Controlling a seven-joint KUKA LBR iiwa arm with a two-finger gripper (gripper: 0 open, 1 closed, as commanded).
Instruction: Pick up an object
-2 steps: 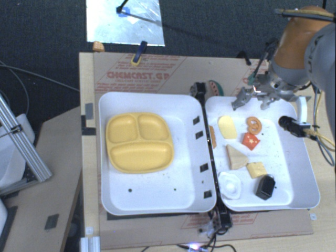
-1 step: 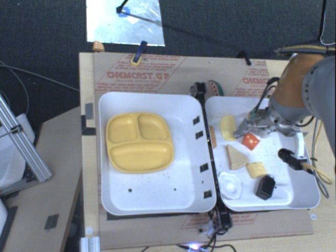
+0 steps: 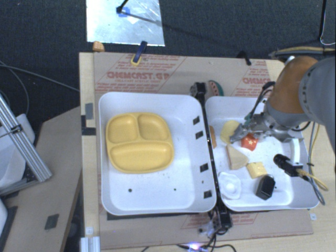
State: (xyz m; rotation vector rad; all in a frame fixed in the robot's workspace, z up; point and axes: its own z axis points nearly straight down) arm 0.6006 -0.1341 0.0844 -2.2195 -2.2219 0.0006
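Claw (image 3: 243,135) is low in the right bin (image 3: 294,198), toward its far half, right on top of the red object (image 3: 250,143). You cannot tell how far the claw is open, or whether it has hold of anything: its tip is a grey blur against the red. Treat the red object as not held.

Red object: small, rounded, orange-red, probably toy food, so likely light, stiff plastic and a bit slippery. It should not be fragile. Take it across its narrowest width, low on the body, so it doesn't squirt out sideways.

Crowded spot. A pale yellow round piece (image 3: 229,129) lies just left of the claw, and a pale wedge (image 3: 237,157) sits just nearer, close to touching the red one. A yellow block (image 3: 256,169) is nearer still, with a white round piece (image 3: 229,186) and a small black block (image 3: 265,187) by the near wall. Expect the neighbours to get nudged if you close wide.

Left bin (image 3: 152,201) holds only a yellow divided plate (image 3: 139,142), well apart from the claw. It looks broad and flat, a poor pick for this claw.
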